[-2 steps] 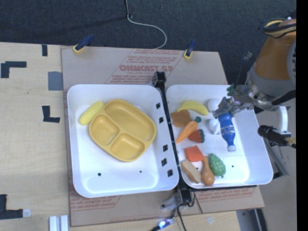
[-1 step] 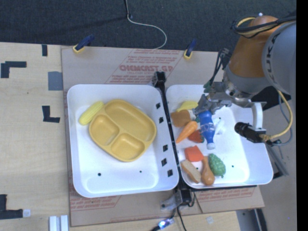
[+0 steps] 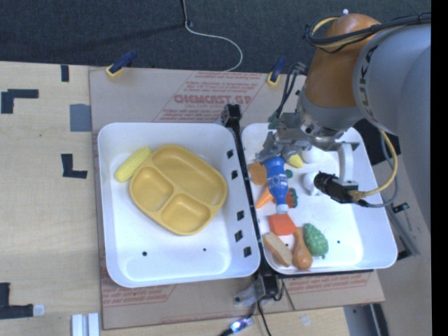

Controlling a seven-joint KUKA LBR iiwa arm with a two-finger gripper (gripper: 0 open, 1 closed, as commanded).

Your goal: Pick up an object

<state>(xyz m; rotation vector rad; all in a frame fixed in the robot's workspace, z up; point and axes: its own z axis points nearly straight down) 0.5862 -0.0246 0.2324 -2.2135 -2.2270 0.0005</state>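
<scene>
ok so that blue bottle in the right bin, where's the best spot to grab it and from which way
Probably the middle of the blue bottle's body, from straight above. It lies flat, long axis running up-down in the camera view, so set the jaws across its narrow width. An orange piece crowds its left side and the gripper hangs just above.

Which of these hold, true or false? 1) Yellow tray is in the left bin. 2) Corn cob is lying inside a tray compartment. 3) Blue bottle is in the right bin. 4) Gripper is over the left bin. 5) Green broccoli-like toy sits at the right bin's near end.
1) True: the yellow tray lies in the left bin.
2) False: the corn cob lies beside the tray, against its far-left edge.
3) True: the blue bottle lies in the right bin.
4) False: the gripper is over the right bin.
5) True: the green toy is there.
</scene>
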